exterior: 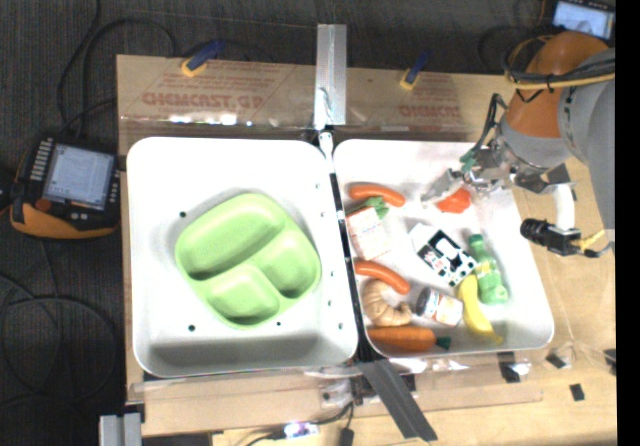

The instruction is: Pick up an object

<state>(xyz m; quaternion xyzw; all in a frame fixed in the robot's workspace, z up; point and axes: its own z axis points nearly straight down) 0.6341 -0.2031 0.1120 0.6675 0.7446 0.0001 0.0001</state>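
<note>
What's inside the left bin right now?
The left bin holds one green divided tray, lying flat. Whatever lies under the tray is covered, so I cannot tell.

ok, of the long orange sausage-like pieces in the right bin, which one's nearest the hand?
The top one, lying near the bin's upper left corner. The second sits mid-bin and the third lies along the bottom edge, both farther from the hand.
</note>
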